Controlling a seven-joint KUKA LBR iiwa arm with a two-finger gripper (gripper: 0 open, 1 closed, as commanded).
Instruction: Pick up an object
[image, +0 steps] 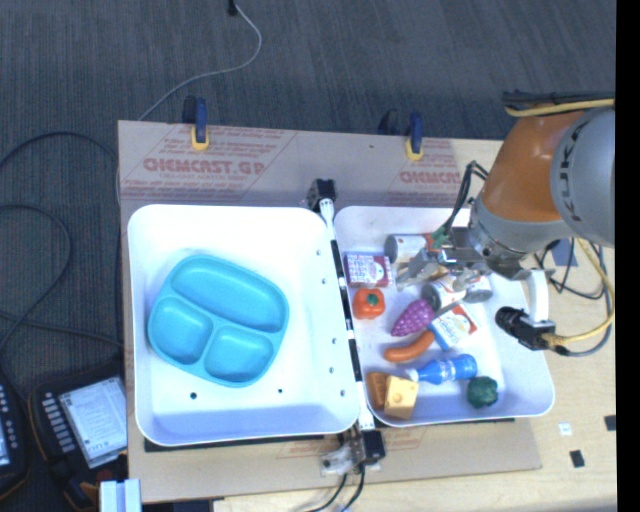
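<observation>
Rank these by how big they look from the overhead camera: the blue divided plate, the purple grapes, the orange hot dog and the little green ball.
1. blue divided plate, by far
2. orange hot dog and purple grapes, too alike to separate
3. green ball

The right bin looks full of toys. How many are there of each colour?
Purple: 1
Orange: 2
Blue: 1
Green: 1
Yellow: 1
Total: 6 clearly seen; others near the gripper are too blurred to count.
</observation>
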